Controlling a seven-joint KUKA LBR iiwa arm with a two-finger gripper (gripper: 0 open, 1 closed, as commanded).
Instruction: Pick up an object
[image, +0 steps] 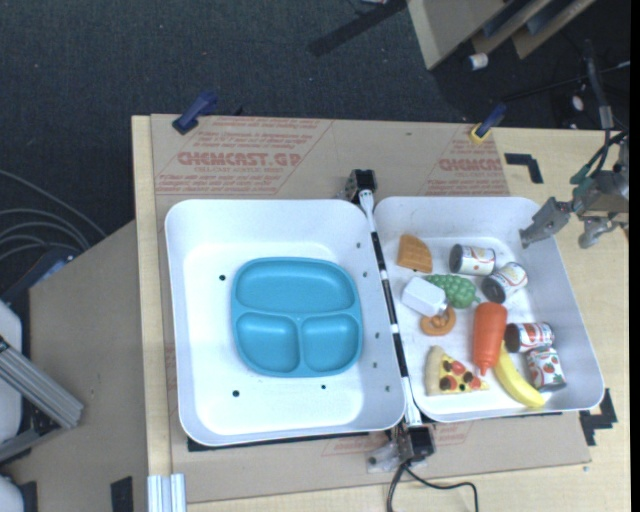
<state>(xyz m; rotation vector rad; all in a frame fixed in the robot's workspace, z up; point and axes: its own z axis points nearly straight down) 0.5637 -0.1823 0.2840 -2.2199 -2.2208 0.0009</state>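
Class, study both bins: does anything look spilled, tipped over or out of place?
Nothing has spilled. The cans in the right bin lie on their sides among jumbled toy food, while the blue tray sits flat in the left bin.

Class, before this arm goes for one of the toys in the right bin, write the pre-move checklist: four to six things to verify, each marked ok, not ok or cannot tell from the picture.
1. Gripper free of any load: ok, nothing shows between its fingers.
2. Gripper above the target: not ok, it hangs at the right bin's upper right rim, off to the side of the toys.
3. Easy target exists: ok, the bread slice lies apart from its neighbours.
4. Carrot free to lift: not ok, it is crowded by the banana and pizza slice.
5. Blue tray in the left bin ready to receive: ok.
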